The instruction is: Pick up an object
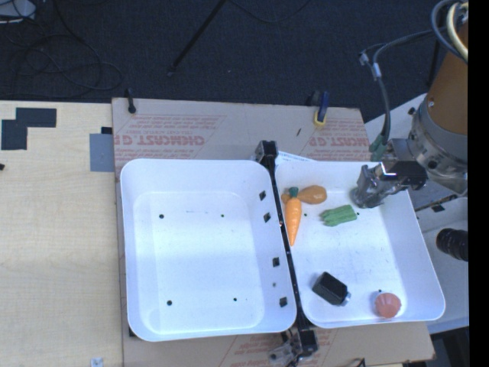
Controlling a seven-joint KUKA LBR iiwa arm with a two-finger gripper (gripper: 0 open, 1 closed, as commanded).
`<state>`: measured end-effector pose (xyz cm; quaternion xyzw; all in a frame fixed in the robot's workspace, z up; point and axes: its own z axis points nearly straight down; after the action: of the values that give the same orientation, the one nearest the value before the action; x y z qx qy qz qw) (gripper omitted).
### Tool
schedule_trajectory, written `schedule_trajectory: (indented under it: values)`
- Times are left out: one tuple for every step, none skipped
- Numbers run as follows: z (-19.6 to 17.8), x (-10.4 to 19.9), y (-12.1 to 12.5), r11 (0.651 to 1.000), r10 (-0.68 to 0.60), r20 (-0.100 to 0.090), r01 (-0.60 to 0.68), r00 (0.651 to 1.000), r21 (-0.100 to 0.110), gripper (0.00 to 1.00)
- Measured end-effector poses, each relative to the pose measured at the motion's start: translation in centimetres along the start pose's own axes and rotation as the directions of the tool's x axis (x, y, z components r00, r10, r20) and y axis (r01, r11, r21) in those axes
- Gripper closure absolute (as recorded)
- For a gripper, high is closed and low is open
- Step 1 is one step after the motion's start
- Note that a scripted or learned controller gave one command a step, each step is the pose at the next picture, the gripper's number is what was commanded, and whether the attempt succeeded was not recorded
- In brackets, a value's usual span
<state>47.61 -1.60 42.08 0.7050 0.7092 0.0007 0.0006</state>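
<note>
The tool (368, 193) is hovering at three o'clock of the green piece (338, 215) lying in the right bin (428, 281), its closure impossible to judge here, so it should be centring over that piece before descending squarely.

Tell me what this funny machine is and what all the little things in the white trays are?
It's a robot arm, seen by a camera looking down from above. Its gripper, a metal hand, hangs over the right bin, close to a green piece. That bin also has a toy carrot, an orange lump, a black block and a pink ball. The left bin sits beside it. Nothing shows between the gripper's fingers.
</note>
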Motion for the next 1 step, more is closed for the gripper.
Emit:
schedule_trajectory:
  values:
    - [0.20, 9.15, 0.01, 1.000, -0.002, 0.000, 0.002, 1.000, 0.005, 1.00]
